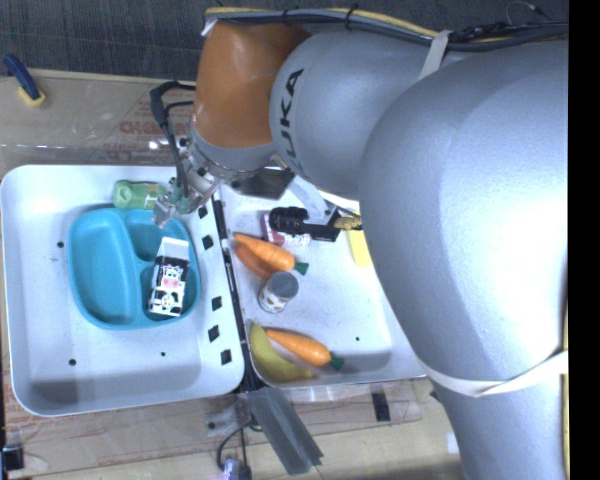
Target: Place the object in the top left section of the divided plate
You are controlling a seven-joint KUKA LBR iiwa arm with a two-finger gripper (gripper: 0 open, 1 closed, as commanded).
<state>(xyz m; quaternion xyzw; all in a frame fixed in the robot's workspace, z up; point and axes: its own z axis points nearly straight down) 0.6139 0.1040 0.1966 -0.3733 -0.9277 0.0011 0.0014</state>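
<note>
Gripper (170,208) over upper right of blue divided plate (100,268), left bin (30,368); finger state unreadable. Cow-print milk carton (169,287) lying in plate's lower right section. Carrots (263,254) in right bin.

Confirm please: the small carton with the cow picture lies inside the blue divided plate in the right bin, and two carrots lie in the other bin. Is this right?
Not quite. The camera view shows the blue divided plate in the left bin, not the right one. The cow-print carton does lie inside the plate, and the two carrots lie in the other bin, the right bin.
</note>
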